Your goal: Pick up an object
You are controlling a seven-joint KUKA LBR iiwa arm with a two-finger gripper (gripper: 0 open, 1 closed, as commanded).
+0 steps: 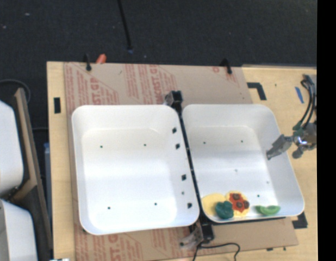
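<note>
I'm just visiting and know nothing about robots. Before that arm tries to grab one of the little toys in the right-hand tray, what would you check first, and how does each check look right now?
1. Toys to pick are present: ok. A yellow piece, a teal one, an orange-red one and a green one lie in the right bin.
2. Toys have room around them: not ok, they crowd the bin's near wall.
3. Hand is over a toy: not ok, it sits at the bin's right rim, apart from them.
4. Hand is holding nothing: ok.
5. Hand is open: cannot tell.
</note>
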